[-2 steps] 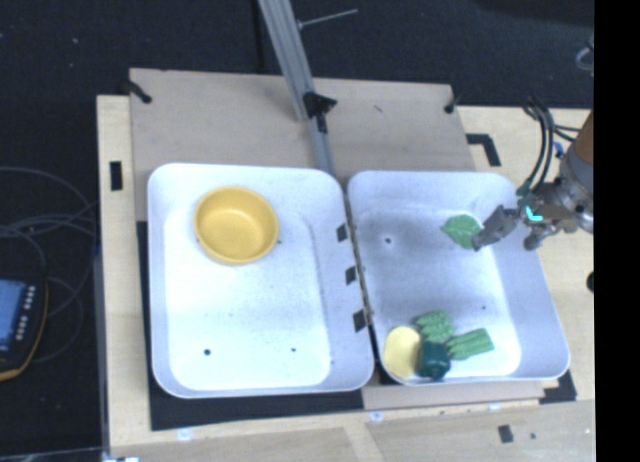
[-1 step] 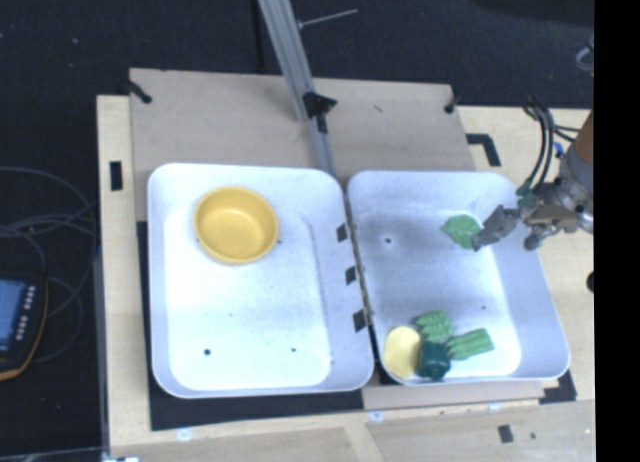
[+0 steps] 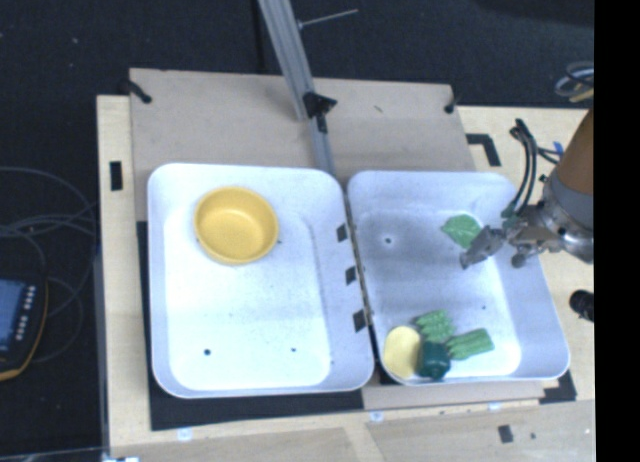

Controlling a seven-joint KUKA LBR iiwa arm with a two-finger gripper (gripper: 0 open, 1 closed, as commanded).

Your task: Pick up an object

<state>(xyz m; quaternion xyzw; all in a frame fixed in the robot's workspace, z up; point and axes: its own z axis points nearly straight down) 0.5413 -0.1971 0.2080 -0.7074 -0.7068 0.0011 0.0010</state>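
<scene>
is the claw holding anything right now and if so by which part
Nothing is visibly held. The claw hovers in the right bin beside a light green piece, with nothing between its fingers.

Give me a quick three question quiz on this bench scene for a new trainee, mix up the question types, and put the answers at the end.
1. True or false: the yellow bowl sits in the right bin.
2. Multiple choice: the gripper hovers closest to which item? A) the yellow bowl B) the light green piece C) the dark teal object
3. Fill in: the cluster of green and yellow objects lies at the ____ edge of the right bin.

Key
1. False; it sits in the left bin.
2. B
3. Near (bottom of the view)
</scene>
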